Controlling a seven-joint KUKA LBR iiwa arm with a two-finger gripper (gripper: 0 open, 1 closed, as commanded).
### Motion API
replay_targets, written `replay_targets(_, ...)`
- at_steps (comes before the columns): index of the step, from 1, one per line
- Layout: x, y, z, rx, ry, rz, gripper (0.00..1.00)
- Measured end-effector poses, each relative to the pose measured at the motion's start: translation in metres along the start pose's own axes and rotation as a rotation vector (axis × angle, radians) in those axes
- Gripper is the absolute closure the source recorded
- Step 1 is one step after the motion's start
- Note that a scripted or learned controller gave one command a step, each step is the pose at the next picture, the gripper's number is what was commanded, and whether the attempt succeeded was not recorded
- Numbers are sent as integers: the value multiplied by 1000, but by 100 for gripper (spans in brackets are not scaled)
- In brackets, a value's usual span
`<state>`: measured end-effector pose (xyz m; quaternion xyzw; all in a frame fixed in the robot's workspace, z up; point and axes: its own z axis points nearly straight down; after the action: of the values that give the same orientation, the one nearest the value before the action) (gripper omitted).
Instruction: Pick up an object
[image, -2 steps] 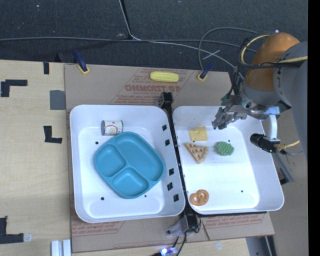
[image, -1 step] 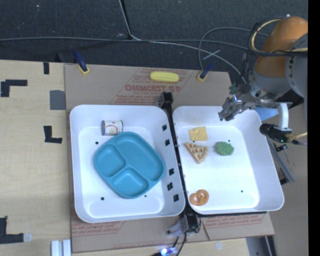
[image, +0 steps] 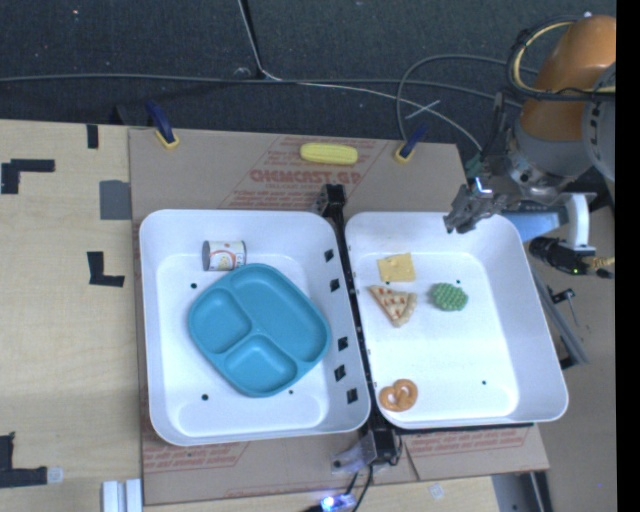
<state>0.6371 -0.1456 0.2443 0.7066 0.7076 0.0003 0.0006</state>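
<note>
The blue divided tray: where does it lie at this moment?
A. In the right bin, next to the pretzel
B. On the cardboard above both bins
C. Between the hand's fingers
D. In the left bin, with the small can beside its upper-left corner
D: the blue divided tray lies flat in the left bin, with the small can just off its upper-left corner, while the hand hovers over the right bin's top edge.

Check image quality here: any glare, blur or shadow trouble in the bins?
Camera view: even, soft lighting; faint shadows under the blue tray. Left bin rim slightly blown out; small food items such as the pretzel soft-edged. Gripper dark, low detail.
</note>
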Motion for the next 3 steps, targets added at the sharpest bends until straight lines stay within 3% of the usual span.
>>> replay_targets(3,161,-32,6,3,2,-5,100)
